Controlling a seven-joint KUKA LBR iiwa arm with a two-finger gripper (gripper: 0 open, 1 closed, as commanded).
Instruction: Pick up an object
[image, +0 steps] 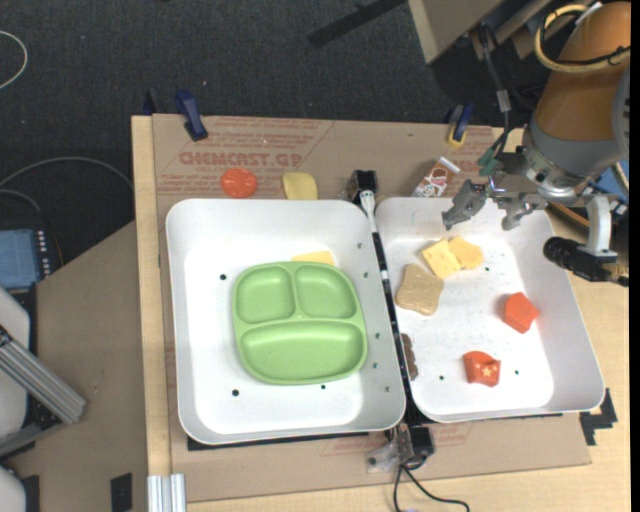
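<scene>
Pincer (492, 205) hangs open above right bin's (570, 375) far edge.

The brown board (300, 150) under the bins carries red print reading "CHEMCAST GP". Its smaller lines are too blurred to read

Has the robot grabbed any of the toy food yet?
Not yet. The gripper is open above the top edge of the right bin, with nothing between its fingers. The yellow cheese pieces, bread slice and two red pieces all lie in the bin. Lowering, closing and lifting are left.
</scene>
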